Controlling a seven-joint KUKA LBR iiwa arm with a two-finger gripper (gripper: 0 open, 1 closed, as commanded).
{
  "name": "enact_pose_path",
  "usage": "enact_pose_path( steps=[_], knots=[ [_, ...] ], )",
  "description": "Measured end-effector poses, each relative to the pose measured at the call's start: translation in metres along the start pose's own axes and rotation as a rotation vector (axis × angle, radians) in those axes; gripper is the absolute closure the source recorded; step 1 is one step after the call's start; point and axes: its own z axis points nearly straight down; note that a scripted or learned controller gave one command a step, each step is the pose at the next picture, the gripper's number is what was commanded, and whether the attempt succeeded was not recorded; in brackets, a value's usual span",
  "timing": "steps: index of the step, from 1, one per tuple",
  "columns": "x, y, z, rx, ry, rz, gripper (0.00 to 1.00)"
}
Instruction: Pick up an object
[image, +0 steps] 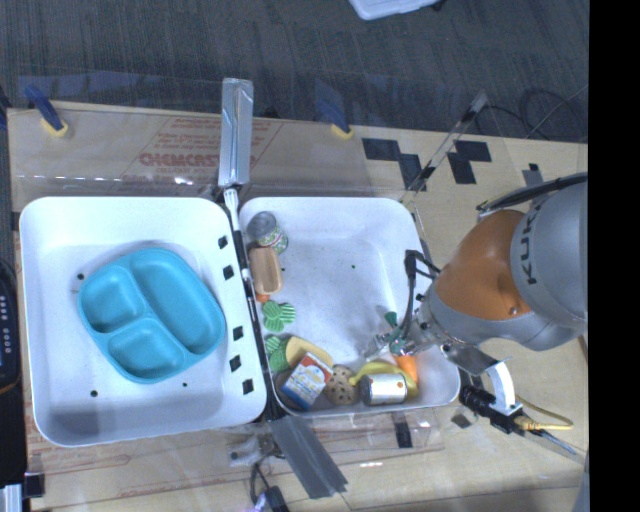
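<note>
Grey arm with orange band (480, 280) reaching in from the right, over the right rim of the right shallow white bin (340, 225). Gripper (393, 345) down low near that bin's front right corner, among the clutter; state of the fingers impossible to tell, tips too small and mixed in with the objects. Along the front edge of the right bin: a shiny silver metal can lying on its side (382, 390), an orange carrot-like piece (408, 372) just beside it, a yellow banana-shaped toy (372, 369), a brown spotted block (342, 386), a small printed carton (305, 383) and a yellow wedge (308, 352). Along the left wall of the same bin: a round grey tin (262, 228) near the back corner, a tan wooden block (265, 270) just in front of it, a green ridged piece (279, 317) further forward. In the left shallow white bin (60, 400): a turquoise plastic divided tray (150, 313), tilted across the middle. Nothing visibly lifted clear of the bin floor.
</note>
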Motion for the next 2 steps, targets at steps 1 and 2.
enact_pose_path(
  steps=[1, 2],
  knots=[
    [0.0007, 0.0006, 0.0, 0.0, 0.001, -0.098, 1.0],
    [-0.0005, -0.0001, 0.0001, -0.001, -0.001, 0.044, 1.0]
  ],
)
